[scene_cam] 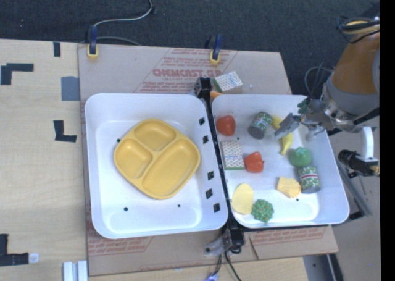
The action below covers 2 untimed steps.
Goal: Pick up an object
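Cardboard-covered bench (179, 73) carries two bins; beside the small yellow plastic banana (285, 142), gripper (295, 124) fingers spread, released, for grasping.

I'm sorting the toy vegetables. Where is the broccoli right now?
The broccoli lies in the right bin, near its front edge, just right of the pale yellow disc and left of the yellow wedge.

Robotics lab: clamped cardboard (185, 70) bench, 2 white bins (99, 150), loose cabling (145, 2).
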Each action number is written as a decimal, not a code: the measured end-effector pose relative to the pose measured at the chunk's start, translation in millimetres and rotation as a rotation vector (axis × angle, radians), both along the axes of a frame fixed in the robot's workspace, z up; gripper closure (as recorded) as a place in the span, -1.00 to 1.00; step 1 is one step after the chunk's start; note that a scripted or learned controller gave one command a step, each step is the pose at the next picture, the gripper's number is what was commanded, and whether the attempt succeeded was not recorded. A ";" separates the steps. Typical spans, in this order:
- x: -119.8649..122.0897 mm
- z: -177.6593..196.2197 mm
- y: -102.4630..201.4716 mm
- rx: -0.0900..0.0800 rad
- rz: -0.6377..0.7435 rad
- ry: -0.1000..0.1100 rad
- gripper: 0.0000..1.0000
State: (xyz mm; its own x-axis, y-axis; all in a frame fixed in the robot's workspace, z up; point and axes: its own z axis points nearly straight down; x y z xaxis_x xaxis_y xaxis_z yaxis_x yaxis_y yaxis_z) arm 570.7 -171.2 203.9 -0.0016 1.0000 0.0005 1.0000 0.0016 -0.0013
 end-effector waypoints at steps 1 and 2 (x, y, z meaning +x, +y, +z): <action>64.9 -117.3 31.3 -0.002 0.001 -0.007 -1.00; 63.1 -108.3 31.0 -0.001 0.001 0.003 1.00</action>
State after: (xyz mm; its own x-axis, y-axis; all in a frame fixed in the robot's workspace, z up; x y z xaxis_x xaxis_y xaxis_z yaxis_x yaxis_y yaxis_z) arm 633.8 -140.2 95.6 -0.0025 1.0000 -0.0007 1.0000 0.0025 -0.0039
